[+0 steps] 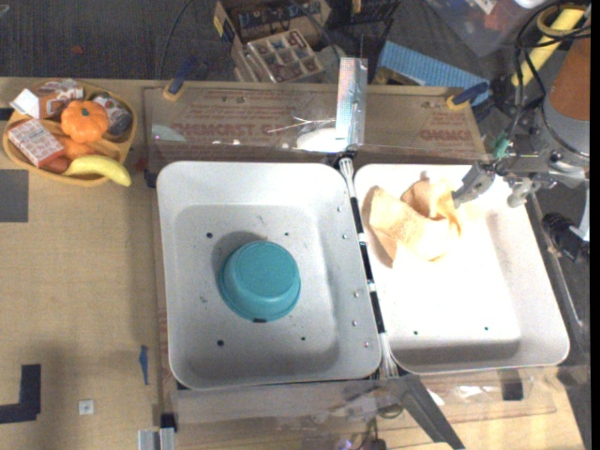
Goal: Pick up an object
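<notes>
Gripper [466, 187] fingers come down at the upper right of the right bin [525, 345], one slim grey finger slanting onto the top of a crumpled tan cloth [412, 223]; whether they are spread or pressed together on the fabric I cannot tell. That cloth is soft and rumpled, folded into pale orange and cream lobes, and it lies in the bin's upper left part, close to the wall shared with the left bin [178, 251]. Most of the right bin's smooth white floor, toward the near and right edges, lies open.

A teal bowl [261, 279], round and turned upside down, sits near the middle of the left bin, well apart from every wall, with bare speckled floor all around it. Both bins are shallow, with rounded corners and sloping rims that meet along the centre line.

On the wooden bench [75, 298] at far left rests a yellow dish [19, 148] holding a small orange pumpkin [84, 120], a banana [98, 167] and small boxes. A brown cardboard panel [244, 120] runs behind the bins.
</notes>
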Available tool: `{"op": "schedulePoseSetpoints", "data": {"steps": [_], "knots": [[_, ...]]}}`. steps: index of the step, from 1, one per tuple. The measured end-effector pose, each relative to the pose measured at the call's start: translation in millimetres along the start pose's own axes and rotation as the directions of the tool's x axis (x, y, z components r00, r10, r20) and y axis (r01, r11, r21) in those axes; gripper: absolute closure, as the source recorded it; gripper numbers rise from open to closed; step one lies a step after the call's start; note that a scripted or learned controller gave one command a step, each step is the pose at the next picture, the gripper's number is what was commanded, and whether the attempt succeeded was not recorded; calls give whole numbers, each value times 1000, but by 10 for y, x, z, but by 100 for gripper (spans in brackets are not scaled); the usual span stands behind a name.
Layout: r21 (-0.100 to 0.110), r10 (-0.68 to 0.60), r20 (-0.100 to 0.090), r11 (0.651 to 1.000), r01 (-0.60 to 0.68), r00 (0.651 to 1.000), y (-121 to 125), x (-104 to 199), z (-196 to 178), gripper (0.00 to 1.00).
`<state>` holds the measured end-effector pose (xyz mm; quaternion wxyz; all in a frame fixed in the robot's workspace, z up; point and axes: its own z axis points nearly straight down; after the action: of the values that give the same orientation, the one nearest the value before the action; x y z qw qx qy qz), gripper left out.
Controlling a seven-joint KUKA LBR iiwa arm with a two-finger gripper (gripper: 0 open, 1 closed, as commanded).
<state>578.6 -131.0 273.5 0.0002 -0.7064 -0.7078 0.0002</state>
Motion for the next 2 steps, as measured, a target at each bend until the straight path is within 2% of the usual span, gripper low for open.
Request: {"op": "schedulePoseSetpoints", "data": {"steps": [1, 2], "knots": [[-3, -222, 2, 975, 222, 975, 692, 116, 1013, 0], [-4, -237, 2, 971, 237, 971, 896, -53, 1860, 0]]}}
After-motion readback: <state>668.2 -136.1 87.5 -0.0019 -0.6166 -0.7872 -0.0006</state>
